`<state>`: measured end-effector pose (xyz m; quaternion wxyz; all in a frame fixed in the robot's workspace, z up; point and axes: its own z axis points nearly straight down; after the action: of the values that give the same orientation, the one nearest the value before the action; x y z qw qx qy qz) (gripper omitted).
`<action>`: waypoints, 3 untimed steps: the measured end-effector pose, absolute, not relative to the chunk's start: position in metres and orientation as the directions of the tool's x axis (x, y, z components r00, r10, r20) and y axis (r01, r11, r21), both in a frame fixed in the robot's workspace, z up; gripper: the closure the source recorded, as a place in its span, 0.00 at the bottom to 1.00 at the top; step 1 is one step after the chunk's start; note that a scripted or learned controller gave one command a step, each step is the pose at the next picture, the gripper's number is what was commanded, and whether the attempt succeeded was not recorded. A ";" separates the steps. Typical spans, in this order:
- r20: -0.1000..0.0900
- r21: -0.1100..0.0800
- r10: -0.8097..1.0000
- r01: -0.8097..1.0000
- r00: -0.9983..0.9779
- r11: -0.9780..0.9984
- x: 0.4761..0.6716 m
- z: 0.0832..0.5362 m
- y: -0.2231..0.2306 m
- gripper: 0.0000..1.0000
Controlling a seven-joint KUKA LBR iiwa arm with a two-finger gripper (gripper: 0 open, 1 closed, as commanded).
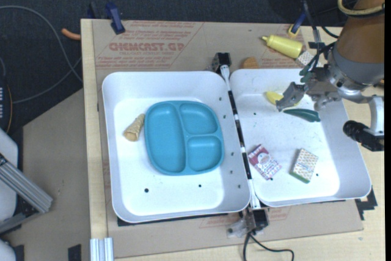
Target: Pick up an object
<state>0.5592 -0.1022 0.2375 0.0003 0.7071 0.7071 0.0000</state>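
left bin point(116, 131): blue divided plate point(183, 136) w/ ice-cream cone point(134, 126) to its left. right bin point(342, 186): red packet point(264, 161), sponge-like block point(305, 165) near side; yellow piece point(274, 96), teal item point(303, 113) far side, looks light, stiff, thin, so pinch across its width. gripper point(292, 96) above it, jaws look parted, nothing held.

A robotics lab: a bench point(183, 40) topped with printed cardboard carries two clamped white bins point(122, 150), cables point(36, 15) trail over dark carpet left of it, and aluminium framing point(24, 186) stands nearby.
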 end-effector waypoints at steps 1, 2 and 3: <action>0.000 -0.002 1.000 1.000 0.000 0.000 0.636 0.083 -0.114 0.00; -0.002 0.002 1.000 1.000 0.001 -0.001 0.638 0.085 -0.140 0.00; -0.002 0.003 1.000 1.000 0.000 0.000 0.639 0.126 -0.156 0.00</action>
<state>0.6392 -0.1558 0.1259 0.0016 0.7073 0.7070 0.0005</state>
